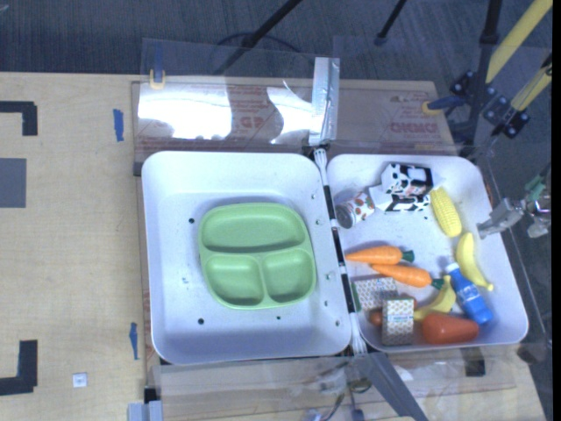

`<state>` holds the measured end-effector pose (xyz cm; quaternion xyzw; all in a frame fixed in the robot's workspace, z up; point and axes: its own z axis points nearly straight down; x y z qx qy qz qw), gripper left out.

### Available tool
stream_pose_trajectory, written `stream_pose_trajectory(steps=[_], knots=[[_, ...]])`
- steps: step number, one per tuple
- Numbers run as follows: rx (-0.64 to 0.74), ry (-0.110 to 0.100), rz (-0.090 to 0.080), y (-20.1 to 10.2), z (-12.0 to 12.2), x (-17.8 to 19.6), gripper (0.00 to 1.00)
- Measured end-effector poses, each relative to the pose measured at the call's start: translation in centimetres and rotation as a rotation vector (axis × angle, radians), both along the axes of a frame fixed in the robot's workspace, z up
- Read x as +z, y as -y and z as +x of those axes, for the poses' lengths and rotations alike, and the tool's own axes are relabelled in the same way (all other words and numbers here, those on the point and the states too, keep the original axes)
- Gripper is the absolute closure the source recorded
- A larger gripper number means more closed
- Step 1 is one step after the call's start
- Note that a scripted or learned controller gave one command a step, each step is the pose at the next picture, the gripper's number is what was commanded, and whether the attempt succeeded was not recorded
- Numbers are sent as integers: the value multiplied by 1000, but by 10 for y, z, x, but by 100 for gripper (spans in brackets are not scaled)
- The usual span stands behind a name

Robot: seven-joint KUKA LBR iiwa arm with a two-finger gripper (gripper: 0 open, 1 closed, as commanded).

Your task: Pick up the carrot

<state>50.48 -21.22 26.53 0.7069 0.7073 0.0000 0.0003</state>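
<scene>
Carrots: two orange carrots with green tops lay in the middle of the right shallow white bin [504, 274]; the upper carrot [375, 254] was touching or just above the lower carrot [403, 274], both pointing left.
Gripper: the metal gripper [513, 217] sat at the right edge of the frame, over the right bin's right rim, well apart from the carrots.
Fingers: too small and blurred; whether they were open or closed could not be told.
Left bin: the left shallow white bin [166, 235] held a green three-compartment plastic tray [256, 254].
Neighbours: a yellow corn cob [446, 210], a yellow banana [472, 261], a blue bottle [472, 301] and a red pepper-like toy [449, 327] lay right of and below the carrots.
Desk: the pale wooden desk [70, 235] carried both bins.
</scene>
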Motion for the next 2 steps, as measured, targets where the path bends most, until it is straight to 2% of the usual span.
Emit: stream_pose_trajectory(steps=[1,2], knots=[[192,-1,1,-73,-24,-67,0],[347,-2,2,-152,-4,-81,0]])
